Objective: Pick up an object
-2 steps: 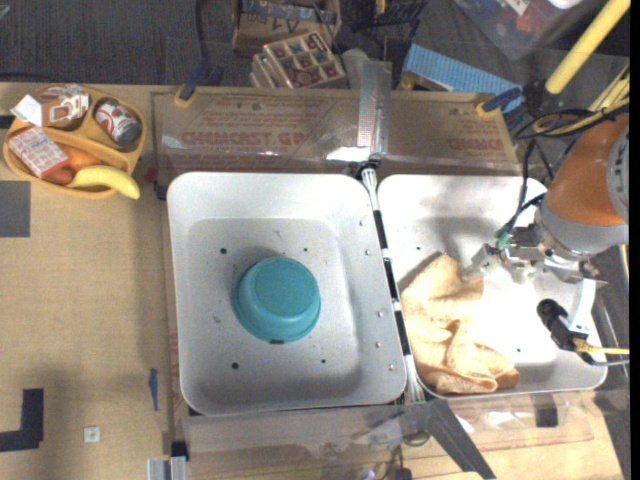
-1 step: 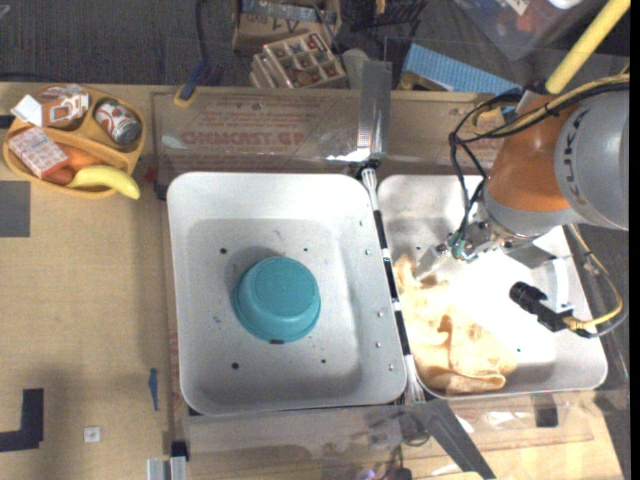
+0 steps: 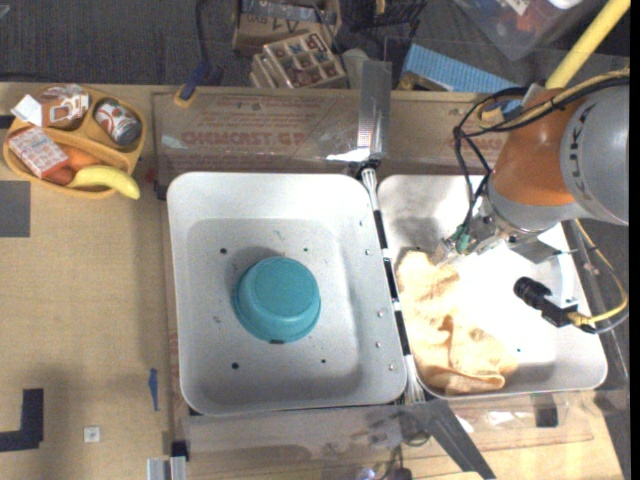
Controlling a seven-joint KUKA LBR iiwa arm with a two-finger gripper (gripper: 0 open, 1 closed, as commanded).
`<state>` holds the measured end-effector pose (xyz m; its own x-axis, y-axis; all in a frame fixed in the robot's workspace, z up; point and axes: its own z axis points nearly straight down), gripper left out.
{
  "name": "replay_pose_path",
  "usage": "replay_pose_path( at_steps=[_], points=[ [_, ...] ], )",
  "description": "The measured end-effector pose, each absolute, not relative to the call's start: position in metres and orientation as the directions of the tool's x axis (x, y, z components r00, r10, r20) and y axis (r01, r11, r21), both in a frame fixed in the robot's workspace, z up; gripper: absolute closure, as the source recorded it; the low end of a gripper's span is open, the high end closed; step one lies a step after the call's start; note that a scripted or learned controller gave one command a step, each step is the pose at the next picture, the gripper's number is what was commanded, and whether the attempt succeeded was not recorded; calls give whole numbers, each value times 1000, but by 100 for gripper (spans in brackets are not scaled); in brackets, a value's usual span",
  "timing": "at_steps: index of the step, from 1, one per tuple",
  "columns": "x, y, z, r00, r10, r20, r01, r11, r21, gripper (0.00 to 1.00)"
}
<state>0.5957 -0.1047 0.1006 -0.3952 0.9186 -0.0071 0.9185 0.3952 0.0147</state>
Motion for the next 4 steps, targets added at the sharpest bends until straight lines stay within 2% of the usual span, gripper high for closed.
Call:
replay_pose_path(
  at_steps=[1, 2, 3, 4],
  points=[
    [596, -105, 100, -395, 919, -7, 919, 395, 14, 0],
    [638, -104, 88, -364, 931, -4, 931, 365, 6, 0],
    [640, -103, 100, -366, 931, -7, 930, 366, 12, 100],
    [640, -103, 100, -366, 931, -7, 930, 366, 12, 0]
  ],
)
